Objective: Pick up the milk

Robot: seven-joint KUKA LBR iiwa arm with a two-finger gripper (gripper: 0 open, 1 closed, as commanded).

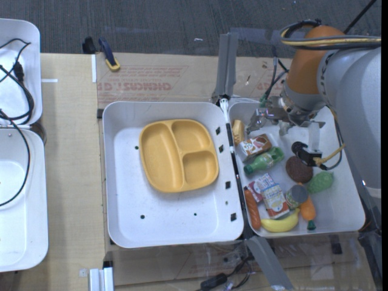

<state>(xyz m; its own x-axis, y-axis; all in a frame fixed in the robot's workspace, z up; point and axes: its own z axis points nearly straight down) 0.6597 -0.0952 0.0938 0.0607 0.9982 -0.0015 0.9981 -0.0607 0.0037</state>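
— Where's the milk?

— That small carton (271,196) with red and white print, lying flat in the right bin (348,214), below the tool (280,115) and a little nearer us. I can't read the label from here.

— And the tool?

— Up at the far end of that bin, under the arm's orange band (309,71). It's too tangled with cables to tell how it stands; nothing visible in it.

— What lies between the tool and the carton?

— A brown packet (255,145) just below the tool, then a green bottle (264,161). Beside the carton sit a tin can (297,195), a banana (279,224) and a carrot (251,209).

— Any writing at all?

— Only red print on the cardboard (145,74) on the table, far left of the tool, upside down; looks like "CHEMICAL". The left bin (121,211) holds a yellow divided plate (179,154).
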